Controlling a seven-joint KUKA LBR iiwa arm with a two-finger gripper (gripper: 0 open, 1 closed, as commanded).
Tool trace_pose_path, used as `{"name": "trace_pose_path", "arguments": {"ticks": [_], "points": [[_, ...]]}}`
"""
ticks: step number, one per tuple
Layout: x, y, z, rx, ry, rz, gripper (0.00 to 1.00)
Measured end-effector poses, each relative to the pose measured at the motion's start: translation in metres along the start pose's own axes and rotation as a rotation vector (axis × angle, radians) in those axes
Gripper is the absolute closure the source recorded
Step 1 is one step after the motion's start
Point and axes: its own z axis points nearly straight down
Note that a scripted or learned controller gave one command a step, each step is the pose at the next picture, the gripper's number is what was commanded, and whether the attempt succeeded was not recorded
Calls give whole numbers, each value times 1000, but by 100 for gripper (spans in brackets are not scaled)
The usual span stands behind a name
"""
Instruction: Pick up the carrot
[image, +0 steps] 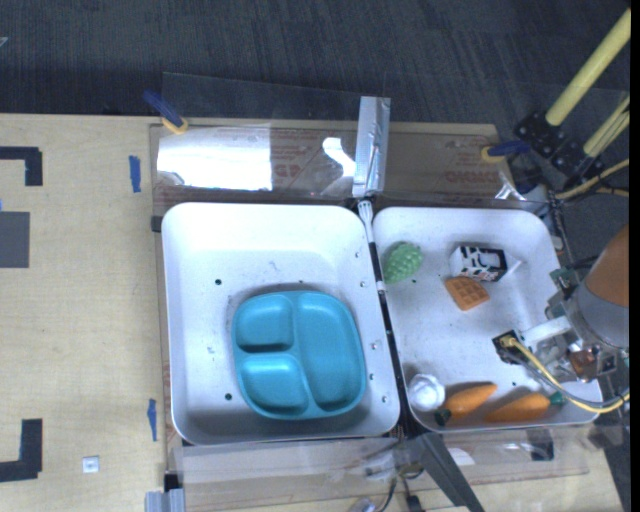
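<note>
A long orange carrot with a small green end lies along the front wall of the right bin, near its right corner. A second, shorter orange piece rests just to its left, end to end with it. My gripper hangs over the right side of that bin, a little behind the carrot and apart from it. Nothing shows in its grasp.
A small white object sits left of the orange pieces. Further back are a green bumpy ball, a black-and-white toy and an orange waffle-like square. The left bin holds a blue divided plate.
</note>
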Motion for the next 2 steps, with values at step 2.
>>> {"name": "trace_pose_path", "arguments": {"ticks": [2], "points": [[23, 25, 10, 13, 4, -722, 100]]}}
